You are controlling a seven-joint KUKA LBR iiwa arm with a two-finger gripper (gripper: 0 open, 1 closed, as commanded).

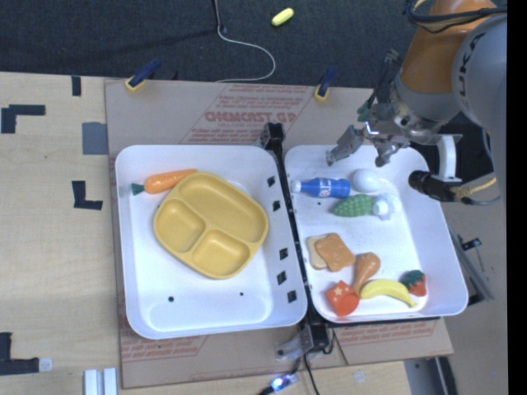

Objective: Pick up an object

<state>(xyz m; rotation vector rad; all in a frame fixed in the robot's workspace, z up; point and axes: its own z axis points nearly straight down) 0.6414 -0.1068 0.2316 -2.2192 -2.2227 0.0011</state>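
My gripper hangs open over the far part of the right bin, its two fingers spread with nothing between them. Just below it lie a blue bottle, a white egg-shaped piece and a green textured piece. Nearer the front of the same bin sit a toast slice, a chicken drumstick, a banana, a red strawberry-like piece and a small red and green piece.
The left bin holds a yellow divided plate and a carrot at its far left. A black divider runs between the bins. A cable and a yellow piece lie on the dark floor beyond.
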